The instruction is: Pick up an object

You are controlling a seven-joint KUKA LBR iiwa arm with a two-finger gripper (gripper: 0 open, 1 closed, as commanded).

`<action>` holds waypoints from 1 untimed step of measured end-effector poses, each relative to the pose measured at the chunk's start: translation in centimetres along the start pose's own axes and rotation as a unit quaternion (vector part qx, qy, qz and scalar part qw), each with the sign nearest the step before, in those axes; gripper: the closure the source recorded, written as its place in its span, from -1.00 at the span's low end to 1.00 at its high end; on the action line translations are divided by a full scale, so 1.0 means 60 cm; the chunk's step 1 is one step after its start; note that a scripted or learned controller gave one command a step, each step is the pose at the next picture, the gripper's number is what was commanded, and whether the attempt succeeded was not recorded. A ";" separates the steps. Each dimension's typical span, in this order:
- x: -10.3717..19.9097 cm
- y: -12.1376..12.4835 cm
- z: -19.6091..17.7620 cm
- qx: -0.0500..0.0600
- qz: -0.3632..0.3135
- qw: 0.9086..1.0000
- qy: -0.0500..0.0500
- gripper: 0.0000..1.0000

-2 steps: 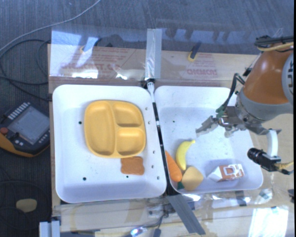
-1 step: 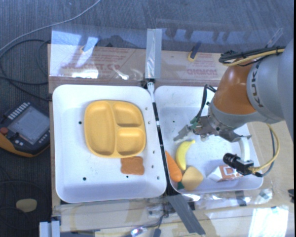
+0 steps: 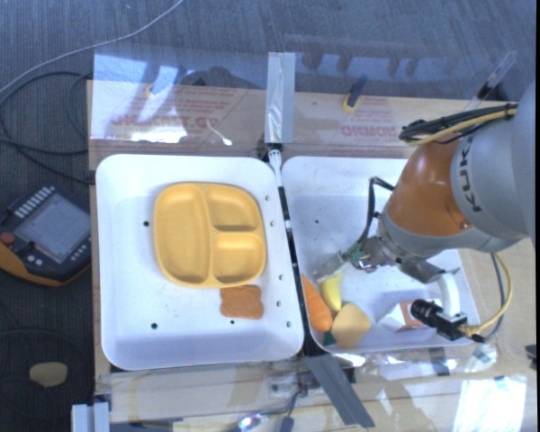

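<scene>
The left bin [image 3: 117, 268] holds a yellow divided tray [image 3: 210, 233] and, touching its near edge, an orange-brown toast piece [image 3: 242, 302]. The right bin [image 3: 333, 183] holds a carrot [image 3: 317, 306], a yellow piece [image 3: 331, 289] and a tan lump [image 3: 350, 325] under the gripper [image 3: 364, 259]; whether anything is grasped cannot be told.

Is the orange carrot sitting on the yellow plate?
No, the carrot lies in the right bin, while the yellow divided plate sits in the left bin.

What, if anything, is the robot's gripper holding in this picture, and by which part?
It cannot be told. The gripper is low in the right bin, just above the yellow piece and carrot, but no object shows between its fingers.
</scene>
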State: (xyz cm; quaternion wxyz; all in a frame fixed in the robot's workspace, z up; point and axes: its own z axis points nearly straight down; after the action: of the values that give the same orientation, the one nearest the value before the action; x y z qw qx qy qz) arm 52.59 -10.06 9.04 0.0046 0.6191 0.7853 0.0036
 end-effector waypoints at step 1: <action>0.000 0.002 -0.016 -0.001 0.001 1.000 0.001 1.00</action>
State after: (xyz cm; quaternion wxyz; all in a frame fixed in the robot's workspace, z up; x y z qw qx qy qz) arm 52.69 -10.05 10.01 0.0050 0.6196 0.7849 0.0049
